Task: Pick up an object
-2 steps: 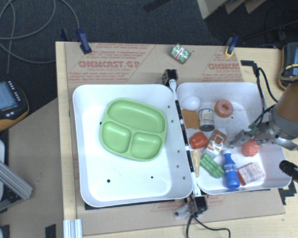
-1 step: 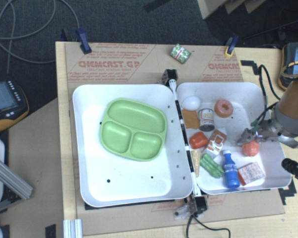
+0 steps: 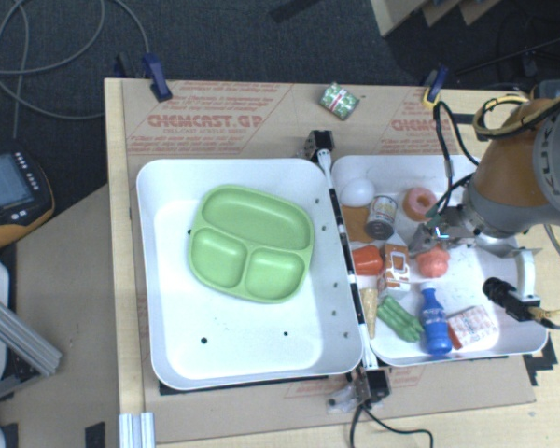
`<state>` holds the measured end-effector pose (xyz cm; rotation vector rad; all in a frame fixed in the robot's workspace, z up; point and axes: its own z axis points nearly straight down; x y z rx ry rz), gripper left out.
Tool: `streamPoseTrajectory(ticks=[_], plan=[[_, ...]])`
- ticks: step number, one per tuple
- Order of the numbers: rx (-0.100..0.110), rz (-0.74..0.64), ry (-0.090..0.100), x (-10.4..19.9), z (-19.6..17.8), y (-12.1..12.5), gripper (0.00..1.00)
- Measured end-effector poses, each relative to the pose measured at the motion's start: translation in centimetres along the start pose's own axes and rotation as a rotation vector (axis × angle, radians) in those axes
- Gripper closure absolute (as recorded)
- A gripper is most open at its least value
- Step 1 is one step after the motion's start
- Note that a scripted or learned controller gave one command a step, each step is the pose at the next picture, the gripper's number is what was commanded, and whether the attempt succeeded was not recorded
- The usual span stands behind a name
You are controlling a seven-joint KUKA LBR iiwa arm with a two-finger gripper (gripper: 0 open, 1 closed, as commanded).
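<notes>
The hand (image 3: 436, 238) hangs low over the right bin (image 3: 504, 342), apparently to reach the red ball (image 3: 433, 264) at its six o'clock. Whether it is wide or narrow I cannot tell. The green divided plate (image 3: 252, 243) lies alone in the left bin (image 3: 168, 278).

Overhead slanted view of a table (image 3: 261, 119) carrying two shallow white bins side by side. The left bin (image 3: 168, 343) holds a green three-compartment plate (image 3: 252, 243). The right bin (image 3: 504, 348) holds a white ball (image 3: 357, 192), a small tin can (image 3: 382, 217), a pink round object (image 3: 418, 202), an orange-red block (image 3: 367, 259), a red ball (image 3: 433, 264), a green vegetable-like piece (image 3: 399, 319), a blue bottle (image 3: 435, 321) and a red-and-white packet (image 3: 473, 326). The grey arm with its orange band (image 3: 504, 161) reaches in from the right; its hand (image 3: 436, 234) sits low over the bin, just above the red ball. A small green wrapped item (image 3: 339, 101) lies on the table beyond the bins.
</notes>
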<state>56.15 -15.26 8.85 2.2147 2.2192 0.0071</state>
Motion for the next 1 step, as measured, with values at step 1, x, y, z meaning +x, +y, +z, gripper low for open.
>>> streamPoseTrajectory(ticks=[1], plan=[[0.005, 0.0, 0.002, 6.45, -9.69, 4.05, 1.0]])
